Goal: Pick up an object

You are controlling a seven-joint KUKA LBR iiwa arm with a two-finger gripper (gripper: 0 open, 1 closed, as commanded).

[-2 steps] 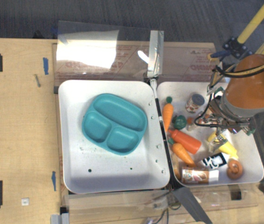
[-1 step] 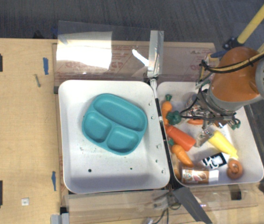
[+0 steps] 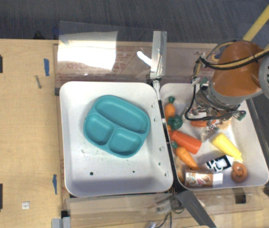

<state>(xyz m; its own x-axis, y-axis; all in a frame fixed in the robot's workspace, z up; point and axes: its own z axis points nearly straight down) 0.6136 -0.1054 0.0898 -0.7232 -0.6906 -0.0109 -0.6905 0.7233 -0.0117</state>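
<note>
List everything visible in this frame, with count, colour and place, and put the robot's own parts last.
bins: 2, white, side by side on the bench
divided plate: 1, teal, three compartments, in the left bin
carrots: 3, orange, along the right bin's left side; the upper one and the large middle one have green tops
yellow item: 1, yellow, middle of the right bin
black-and-white item: 1, just below the yellow item
spice jar: 1, brown label, lying at the right bin's near edge
round brown item: 1, right bin's near right corner
clear panel: 1, transparent, behind the left bin
arm: 1, grey with orange band, over the right bin
tool: 1, low over the right bin's upper middle; finger state unclear
</note>
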